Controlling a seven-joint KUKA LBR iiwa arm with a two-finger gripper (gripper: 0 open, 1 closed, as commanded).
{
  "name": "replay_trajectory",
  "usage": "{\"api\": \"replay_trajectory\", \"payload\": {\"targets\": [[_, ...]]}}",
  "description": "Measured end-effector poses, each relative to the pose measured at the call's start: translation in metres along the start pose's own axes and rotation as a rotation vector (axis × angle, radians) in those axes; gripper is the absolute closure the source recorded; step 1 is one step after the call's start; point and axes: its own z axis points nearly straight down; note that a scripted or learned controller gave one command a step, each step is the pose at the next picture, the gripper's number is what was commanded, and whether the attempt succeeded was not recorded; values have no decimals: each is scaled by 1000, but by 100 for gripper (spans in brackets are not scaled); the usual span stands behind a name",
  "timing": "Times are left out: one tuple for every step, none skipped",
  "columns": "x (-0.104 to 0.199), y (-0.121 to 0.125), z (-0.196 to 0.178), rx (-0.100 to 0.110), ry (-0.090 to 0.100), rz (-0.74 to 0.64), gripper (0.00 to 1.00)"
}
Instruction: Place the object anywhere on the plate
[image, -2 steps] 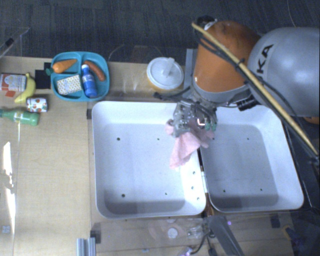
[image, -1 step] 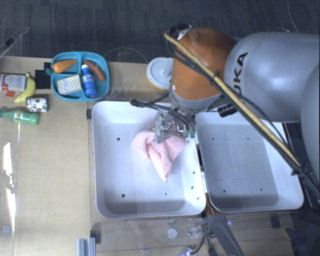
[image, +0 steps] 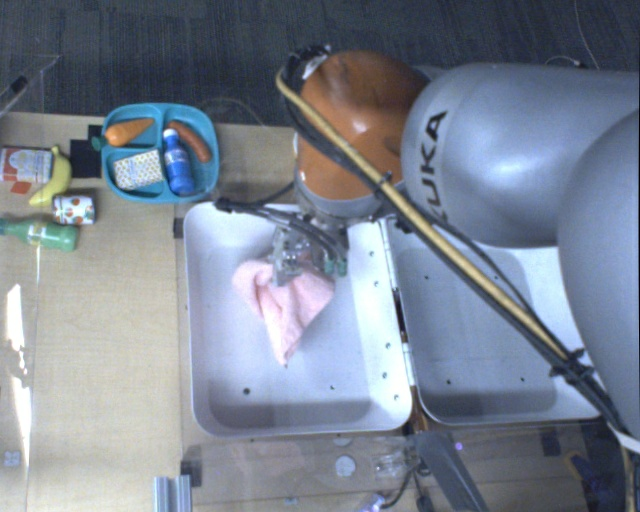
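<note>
The grey arm (image: 520, 170) looms nearest the lens, its casing lettered "KUKA" down the side, a yellow cable (image: 440, 240) crossing it. Far left on the bench lie a small carton (image: 22, 168), a banana (image: 52, 180), a printed can (image: 73, 209) and a green bottle (image: 40, 234). Next sits a blue divided plate (image: 205, 150) holding a carrot (image: 132, 131), a blue bottle (image: 178, 162) and a sausage. The pink cloth (image: 285, 305) lies in the left bin (image: 210, 400), its long axis tapering towards the near rim. The gripper (image: 305, 255) touches the cloth's top edge; whether its fingers are apart I cannot tell. The right bin (image: 480, 410) is partly hidden by the arm.
</note>
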Motion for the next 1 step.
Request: {"api": "replay_trajectory", "payload": {"targets": [[0,0,0,0,0,0,0]]}}
